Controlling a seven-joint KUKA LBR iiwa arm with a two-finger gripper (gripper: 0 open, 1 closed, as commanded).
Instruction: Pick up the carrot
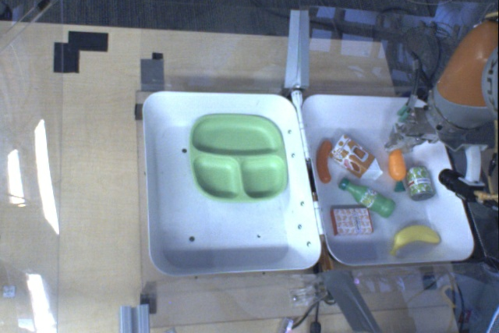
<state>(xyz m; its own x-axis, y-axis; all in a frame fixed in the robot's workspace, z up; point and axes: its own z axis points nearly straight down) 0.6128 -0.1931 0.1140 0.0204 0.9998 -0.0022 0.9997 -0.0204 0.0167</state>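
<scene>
**A:** Two bins. Right bin (460,242) holds everything loose. Where's the carrot?

**B:** Carrot (398,165), right of frame centre, upper half of that bin. Short orange stub, long axis roughly up-down in frame, maybe slightly tilted.

**A:** Gripper?

**B:** Gripper (407,135) sits just above the carrot in frame, a touch to the right. So the carrot lies straight down-frame from the tips. Close, but I see nothing between the fingers.

**A:** Open or closed?

**B:** Can't tell. Tips are a blurry grey-green cluster; no gap resolvable.

**A:** Neighbours?

**B:** Tight. Green can (419,183) just down-right of the carrot, near touching. Snack carton (355,157) just left, its white corner close to the carrot's lower end. Green bottle (369,199) lies below, diagonal. Sausage (323,161) further left by the divider. Card box (352,221) and banana (415,236) at the bottom of the bin, well apart.

**A:** So where's the room?

**B:** Above the carrot, toward the bin's top wall: bare floor. Left and right flanks are narrow. My judgement: fingers closing across the short axis, left-right in frame, have to fit between carton and can. Can side is the risk; a nudge could roll it.

**A:** Left bin?

**B:** Green tray (238,156) only. Not in the way.
</scene>
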